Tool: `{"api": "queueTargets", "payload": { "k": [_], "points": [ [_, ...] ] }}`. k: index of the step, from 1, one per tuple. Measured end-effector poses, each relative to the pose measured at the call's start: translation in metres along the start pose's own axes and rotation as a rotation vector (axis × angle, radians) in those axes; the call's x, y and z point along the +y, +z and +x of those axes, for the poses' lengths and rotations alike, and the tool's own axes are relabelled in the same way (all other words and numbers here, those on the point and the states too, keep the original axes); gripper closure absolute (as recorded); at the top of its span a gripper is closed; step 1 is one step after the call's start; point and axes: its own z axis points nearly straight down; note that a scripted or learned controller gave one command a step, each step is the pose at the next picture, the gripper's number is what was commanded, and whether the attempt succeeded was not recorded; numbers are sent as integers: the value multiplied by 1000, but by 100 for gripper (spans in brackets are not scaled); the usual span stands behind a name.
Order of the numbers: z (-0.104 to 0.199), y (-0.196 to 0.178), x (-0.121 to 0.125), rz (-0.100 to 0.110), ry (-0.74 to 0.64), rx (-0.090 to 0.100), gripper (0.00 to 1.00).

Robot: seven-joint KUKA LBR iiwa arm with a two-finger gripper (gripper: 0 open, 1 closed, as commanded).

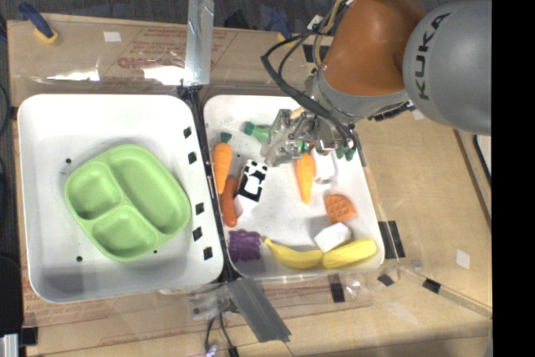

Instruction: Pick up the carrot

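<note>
Partly hidden under the wrist, the hand (294, 142) reaches down into the right bin (368, 180), apparently grasping a carrot (306, 176) hanging just below it.

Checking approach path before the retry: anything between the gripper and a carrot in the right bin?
Nothing visible does. The gripper sits right beside the nearer carrot, at its top end. The second carrot lies along the bin's left wall, and the black-and-white block lies between the two carrots, not in the path.
</note>
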Motion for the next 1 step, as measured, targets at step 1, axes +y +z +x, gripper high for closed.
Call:
{"api": "queueTargets", "payload": {
  "k": [1],
  "points": [
    [-55,-29,-42,3,-211,-1,100]
  ]
}}
